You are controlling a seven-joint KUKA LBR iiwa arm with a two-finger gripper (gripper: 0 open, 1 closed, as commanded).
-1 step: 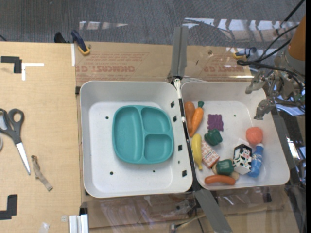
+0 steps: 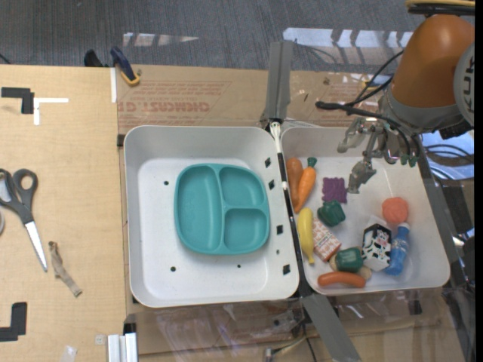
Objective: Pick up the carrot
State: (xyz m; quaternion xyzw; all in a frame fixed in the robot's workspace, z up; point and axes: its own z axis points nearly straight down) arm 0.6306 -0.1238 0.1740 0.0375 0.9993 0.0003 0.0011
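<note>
Tapered orange carrot (image 2: pixel 304 185) beside smooth yellow banana (image 2: pixel 305 234)

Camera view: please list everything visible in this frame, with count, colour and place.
bins: 2, white, side by side on the bench
divided plate: 1, teal, left bin
carrot: 1, orange, right bin, near its left wall
banana: 1, yellow, below the carrot
purple toy: 1, right bin centre
sausage: 1, red-orange, right bin front
cow-print toy: 1, black and white, right bin
scissors: 1, grey, board at left
gripper: 1, grey, above right bin, nothing between its fingers
</note>
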